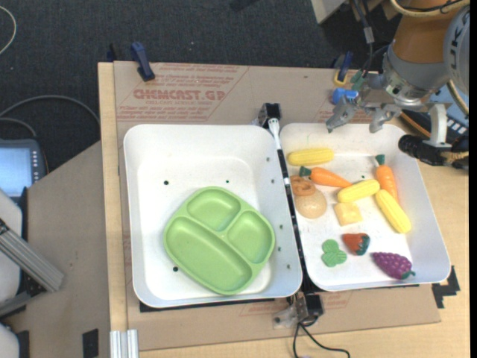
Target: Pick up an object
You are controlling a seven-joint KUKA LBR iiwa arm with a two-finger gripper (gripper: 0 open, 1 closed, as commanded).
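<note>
The right bin (428,233) holds several toy foods. Among them are a yellow corn cob (311,156), two carrots (329,177) (385,180), a yellow banana (393,211), a cheese block (346,213), a strawberry (356,242), green broccoli (334,253) and purple grapes (391,262). My gripper (355,122) hangs over the far rim of this bin, above and behind the corn cob. Its fingers are spread open with nothing between them.
A green divided plate (218,237) lies in the left bin (149,170). A beige round piece (311,203) and a small brown ring (302,186) sit by the wall between the bins. Blue clamps (141,60) hold the cardboard base at its far edge.
</note>
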